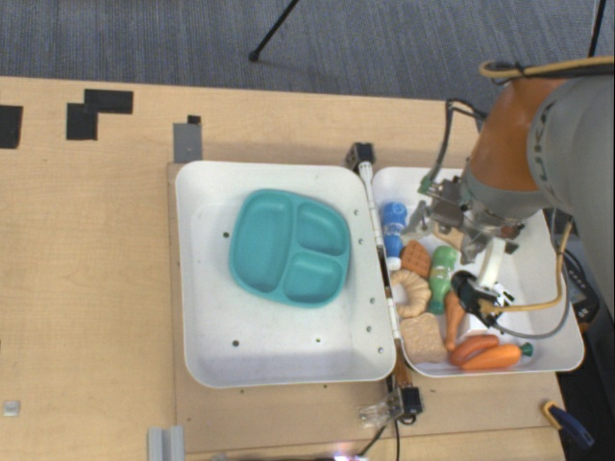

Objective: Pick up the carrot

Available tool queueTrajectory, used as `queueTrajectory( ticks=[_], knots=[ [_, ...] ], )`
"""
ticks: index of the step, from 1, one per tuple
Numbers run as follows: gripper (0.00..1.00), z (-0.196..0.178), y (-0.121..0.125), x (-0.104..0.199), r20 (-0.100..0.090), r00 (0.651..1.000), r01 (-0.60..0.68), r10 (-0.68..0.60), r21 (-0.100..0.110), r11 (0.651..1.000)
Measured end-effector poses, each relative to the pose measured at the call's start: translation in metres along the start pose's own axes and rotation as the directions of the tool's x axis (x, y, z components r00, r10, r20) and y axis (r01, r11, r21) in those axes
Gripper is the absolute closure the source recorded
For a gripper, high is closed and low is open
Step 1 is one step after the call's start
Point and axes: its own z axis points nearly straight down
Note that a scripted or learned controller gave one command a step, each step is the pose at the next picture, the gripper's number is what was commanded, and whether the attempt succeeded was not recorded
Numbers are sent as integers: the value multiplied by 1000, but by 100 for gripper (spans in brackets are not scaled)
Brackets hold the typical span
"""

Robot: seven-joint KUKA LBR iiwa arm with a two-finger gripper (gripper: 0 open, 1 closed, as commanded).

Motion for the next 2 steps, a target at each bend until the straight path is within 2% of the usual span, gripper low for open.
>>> queueTrajectory(
  ticks=[1, 2],
  knots=[
    [0, 1, -72, -13, -1, 984, -179, 179, 7, 984],
    [0, 66, -48, -72, -4, 999, -43, 43, -1, 999]
  ],
)
